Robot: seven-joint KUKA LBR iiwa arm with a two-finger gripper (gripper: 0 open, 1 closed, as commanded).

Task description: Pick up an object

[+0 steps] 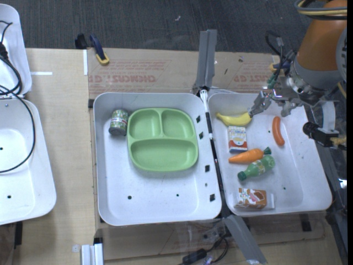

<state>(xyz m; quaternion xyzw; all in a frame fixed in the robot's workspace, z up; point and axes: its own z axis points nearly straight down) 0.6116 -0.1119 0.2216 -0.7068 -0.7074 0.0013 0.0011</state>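
The banana (pixel 234 118) lies at the top of the right bin (pixel 309 186), and one tip of the gripper (pixel 271 105) is just beside its right end. The gripper's fingers are spread apart with nothing between them. The grey arm (pixel 322 43) comes in from the right, bent down over the bin's top edge. Both white bins sit on a brown bench (pixel 60 70). Near the banana are a small box (pixel 237 139), a carrot (pixel 248 156), a green bottle (pixel 256 168), a red sausage (pixel 278 131) and a juice carton (pixel 253 198). The left bin (pixel 160 195) holds a green plate (pixel 162 138) and a little can (pixel 118 122).
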